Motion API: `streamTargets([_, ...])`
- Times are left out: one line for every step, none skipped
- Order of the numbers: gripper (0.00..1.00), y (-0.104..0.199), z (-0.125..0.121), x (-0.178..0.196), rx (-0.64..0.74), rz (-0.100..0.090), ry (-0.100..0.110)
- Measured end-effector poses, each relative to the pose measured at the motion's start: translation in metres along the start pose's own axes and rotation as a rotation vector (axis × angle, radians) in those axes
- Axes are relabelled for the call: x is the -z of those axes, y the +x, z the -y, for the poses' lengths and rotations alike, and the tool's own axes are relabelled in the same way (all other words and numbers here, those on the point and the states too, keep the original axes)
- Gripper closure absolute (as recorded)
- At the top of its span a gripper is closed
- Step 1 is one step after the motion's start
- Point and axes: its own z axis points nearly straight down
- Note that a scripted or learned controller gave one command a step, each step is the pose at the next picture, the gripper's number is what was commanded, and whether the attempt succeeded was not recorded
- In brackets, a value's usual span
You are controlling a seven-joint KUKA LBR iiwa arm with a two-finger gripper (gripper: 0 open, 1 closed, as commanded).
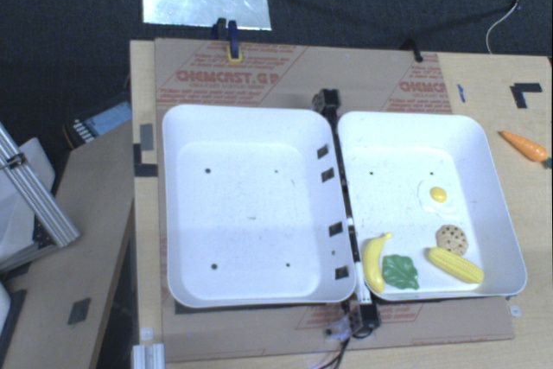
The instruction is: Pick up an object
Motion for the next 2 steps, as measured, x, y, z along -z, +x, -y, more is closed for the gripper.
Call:
streamTargets([1.00, 0.000, 0.000, 0.012, 0.004, 0.001, -0.003])
streamTargets([1.00, 0.206, 0.000, -0.014, 0.013, -0.007, 0.007])
